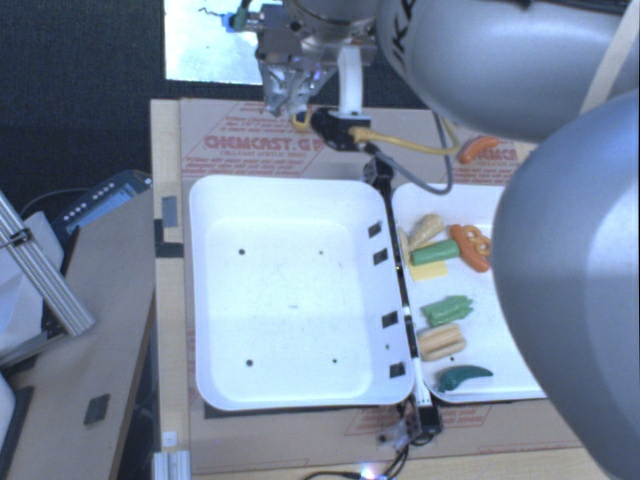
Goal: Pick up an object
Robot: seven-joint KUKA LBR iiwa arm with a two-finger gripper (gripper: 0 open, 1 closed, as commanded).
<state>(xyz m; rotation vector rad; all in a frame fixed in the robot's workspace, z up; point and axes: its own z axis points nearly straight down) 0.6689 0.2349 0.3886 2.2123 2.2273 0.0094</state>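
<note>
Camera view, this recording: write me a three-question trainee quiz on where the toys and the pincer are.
1. True or false: the pincer is above the toys in the right bin.
2. Which bin holds the orange carrot?
A. left bin
B. right bin
3. What colour is the pepper nearest the right bin's front rim?

Key: 1 false, it hangs beyond the far rim of the left bin; 2 B; 3 dark green.

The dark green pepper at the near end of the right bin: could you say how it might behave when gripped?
The pepper looks glossy, so it may slip. Its curved, tapering shape could let it roll or pivot between fingers. It looks like a small toy, so probably light and stiff.
</note>
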